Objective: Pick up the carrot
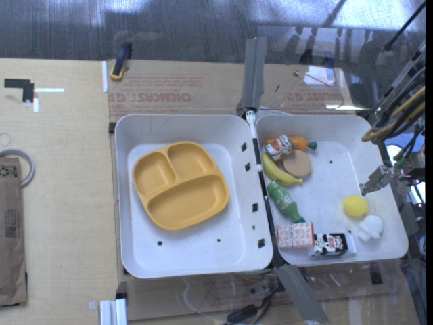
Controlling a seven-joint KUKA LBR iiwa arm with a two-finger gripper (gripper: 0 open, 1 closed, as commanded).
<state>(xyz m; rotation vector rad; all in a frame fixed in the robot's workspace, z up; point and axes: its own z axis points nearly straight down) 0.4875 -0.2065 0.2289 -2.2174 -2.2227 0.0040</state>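
The small orange plastic carrot (291,143) lies at the right white bin's (338,156) far-left corner, touching the yellow banana (279,171). The hand (376,179) hovers near the right rim; its state cannot be told. Recommend approaching from above, clear of the wall.

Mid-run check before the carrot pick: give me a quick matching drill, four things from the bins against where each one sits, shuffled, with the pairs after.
Things:
1. carrot
2. yellow divided plate
3. lemon
4. green bottle

Places:
A. in the left bin, alone
B. right bin, toward its right side, near the gripper
C. right bin, far-left corner, just above the banana
D. right bin, along the left wall, below the banana

Pairs: 1-C, 2-A, 3-B, 4-D
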